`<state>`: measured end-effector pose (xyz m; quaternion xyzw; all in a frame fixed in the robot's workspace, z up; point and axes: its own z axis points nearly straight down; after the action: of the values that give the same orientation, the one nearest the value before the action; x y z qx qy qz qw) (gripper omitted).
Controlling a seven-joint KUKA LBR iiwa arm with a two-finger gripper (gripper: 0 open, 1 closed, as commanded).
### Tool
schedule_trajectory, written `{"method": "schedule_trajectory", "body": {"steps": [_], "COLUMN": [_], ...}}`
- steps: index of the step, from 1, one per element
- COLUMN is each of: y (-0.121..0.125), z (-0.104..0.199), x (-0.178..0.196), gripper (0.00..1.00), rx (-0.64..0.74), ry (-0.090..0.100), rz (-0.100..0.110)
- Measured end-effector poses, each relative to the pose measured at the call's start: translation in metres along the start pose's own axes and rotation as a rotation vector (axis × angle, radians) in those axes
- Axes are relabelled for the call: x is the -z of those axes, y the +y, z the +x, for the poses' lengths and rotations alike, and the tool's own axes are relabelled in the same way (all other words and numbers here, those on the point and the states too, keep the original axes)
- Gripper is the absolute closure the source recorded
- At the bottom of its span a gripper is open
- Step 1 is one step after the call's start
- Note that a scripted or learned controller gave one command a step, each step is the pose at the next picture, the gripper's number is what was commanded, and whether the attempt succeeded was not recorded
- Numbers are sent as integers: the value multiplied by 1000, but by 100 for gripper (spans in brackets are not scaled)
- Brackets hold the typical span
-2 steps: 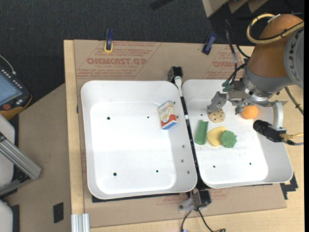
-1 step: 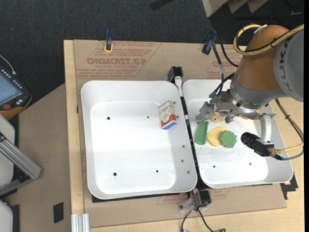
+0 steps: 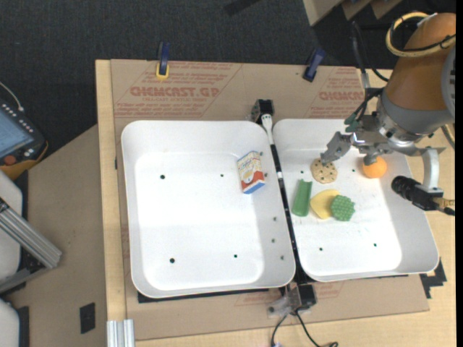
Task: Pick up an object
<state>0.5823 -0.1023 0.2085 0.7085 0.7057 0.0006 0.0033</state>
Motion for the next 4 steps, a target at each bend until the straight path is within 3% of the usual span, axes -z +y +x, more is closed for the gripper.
{"method": "schedule_trajectory", "body": {"steps": [1, 2, 3, 4], "y": [-36, -32, -74, -103], "z": [-47, -44, -93, -124], "x": [-129, -111, -38, 3], "gripper": [0, 100, 100, 100], "rx": [-4, 3, -2, 1], "ry": [6, 2, -1, 0], "rz": [11, -3, 1, 2]}}
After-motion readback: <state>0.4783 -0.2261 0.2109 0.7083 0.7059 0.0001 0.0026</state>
